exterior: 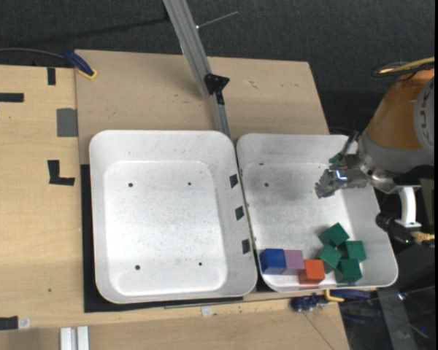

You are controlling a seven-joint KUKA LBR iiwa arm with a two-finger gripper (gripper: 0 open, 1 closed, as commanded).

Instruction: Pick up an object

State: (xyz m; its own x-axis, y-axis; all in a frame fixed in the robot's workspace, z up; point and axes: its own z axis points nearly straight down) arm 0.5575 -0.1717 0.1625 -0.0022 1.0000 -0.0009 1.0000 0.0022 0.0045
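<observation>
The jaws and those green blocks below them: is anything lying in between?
No. In the camera view, a bare stretch of the right bin's white floor separates the gripper from the green blocks.

The arm (412, 133) is rounded and bulky, its grey shell wrapped by a broad orange band (394, 119). Below the band, a grey wrist narrows into a small metallic gripper (328, 184) with dark, glinting parts.

obstacles: blocks (328, 257) clustered right bin (277, 159) near corner | free: bin's far half
</observation>
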